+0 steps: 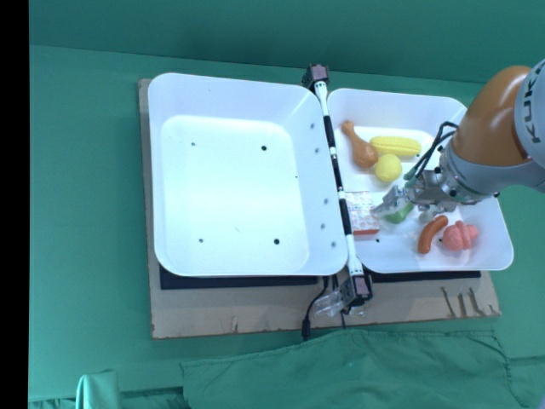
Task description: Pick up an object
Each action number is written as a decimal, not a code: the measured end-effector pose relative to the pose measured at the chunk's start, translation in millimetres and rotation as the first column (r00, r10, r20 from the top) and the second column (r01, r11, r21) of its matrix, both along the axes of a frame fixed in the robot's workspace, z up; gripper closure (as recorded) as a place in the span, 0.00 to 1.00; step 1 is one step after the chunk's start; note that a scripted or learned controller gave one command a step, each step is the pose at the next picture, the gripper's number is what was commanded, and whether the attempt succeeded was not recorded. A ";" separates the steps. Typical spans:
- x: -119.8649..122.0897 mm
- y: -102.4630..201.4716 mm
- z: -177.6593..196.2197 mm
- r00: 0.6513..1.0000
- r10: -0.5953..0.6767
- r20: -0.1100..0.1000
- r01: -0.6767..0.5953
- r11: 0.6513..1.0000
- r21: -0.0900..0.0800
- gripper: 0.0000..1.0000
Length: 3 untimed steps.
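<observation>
Green object (398, 216) lies right under gripper (397, 201) (right bin (490, 228)).

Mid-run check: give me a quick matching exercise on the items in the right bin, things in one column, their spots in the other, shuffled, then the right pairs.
Things:
1. corn cob
2. drumstick
3. sausage
4. red-and-white packet

Places:
A. against the divider, at the bin's left edge
B. near the front wall, just left of the pink toy
C. left of the corn and the lemon
D. nearest the far wall, above the lemon

Pairs: 1-D, 2-C, 3-B, 4-A
</observation>
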State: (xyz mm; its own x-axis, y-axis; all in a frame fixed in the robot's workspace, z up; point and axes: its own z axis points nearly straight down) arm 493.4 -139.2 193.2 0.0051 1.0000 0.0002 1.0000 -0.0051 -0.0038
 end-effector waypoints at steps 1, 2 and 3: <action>2.7 -2.8 -7.2 1.000 0.000 0.013 0.000 1.000 -0.001 0.00; 5.1 -5.4 5.5 1.000 -0.004 0.027 0.005 1.000 -0.010 1.00; 10.7 -8.3 70.0 1.000 0.002 0.014 -0.002 1.000 -0.004 1.00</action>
State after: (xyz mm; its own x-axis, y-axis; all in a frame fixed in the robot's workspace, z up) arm 504.1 -147.5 263.3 0.0029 1.0000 -0.0042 0.9999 -0.0028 0.0102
